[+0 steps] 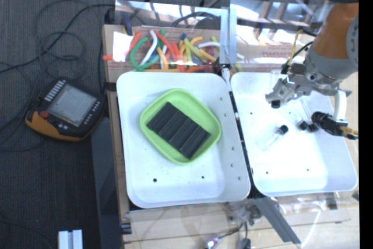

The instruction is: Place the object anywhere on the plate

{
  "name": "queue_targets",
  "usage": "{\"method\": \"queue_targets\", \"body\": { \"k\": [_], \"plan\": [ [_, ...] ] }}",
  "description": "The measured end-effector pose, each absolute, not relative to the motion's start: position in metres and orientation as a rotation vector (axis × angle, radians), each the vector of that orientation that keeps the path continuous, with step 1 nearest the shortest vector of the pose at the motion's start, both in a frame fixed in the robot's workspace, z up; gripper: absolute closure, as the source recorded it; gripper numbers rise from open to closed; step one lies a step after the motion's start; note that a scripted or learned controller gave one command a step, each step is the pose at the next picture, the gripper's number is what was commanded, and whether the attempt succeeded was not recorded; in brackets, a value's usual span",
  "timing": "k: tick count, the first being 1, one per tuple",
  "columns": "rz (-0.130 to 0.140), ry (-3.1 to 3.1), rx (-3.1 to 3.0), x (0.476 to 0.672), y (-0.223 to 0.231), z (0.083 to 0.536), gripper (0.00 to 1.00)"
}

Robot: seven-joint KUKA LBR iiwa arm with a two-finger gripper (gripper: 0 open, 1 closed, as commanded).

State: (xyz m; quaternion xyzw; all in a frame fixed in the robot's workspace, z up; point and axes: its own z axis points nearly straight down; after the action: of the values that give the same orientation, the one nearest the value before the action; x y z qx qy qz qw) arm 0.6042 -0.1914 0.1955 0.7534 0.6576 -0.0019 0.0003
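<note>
Block [178, 130]: dark, ribbed, lying on the green plate [152, 108] in the left bin [175, 189], well left of the gripper [284, 92]. Gripper: hanging over the right bin [303, 175]; finger state not discernible. Right bin: holding a small clear vial [274, 136] with black cap, below the gripper. Arm [338, 38]: being cut off at right.

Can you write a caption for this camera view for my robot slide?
Dark ridged block lies on green plate in left bin; claw is above right bin.
</note>
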Motion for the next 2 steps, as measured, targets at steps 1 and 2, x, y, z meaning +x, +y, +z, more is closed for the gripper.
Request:
{"method": "queue_targets", "body": {
  "k": [1, 2],
  "plan": [
    [-0.003, 2.255, 2.190, 0.556, -0.118, 0.191, 1.00],
    [-0.003, 2.358, 2.080, 0.557, -0.058, 0.183, 1.00]
  ]
}}
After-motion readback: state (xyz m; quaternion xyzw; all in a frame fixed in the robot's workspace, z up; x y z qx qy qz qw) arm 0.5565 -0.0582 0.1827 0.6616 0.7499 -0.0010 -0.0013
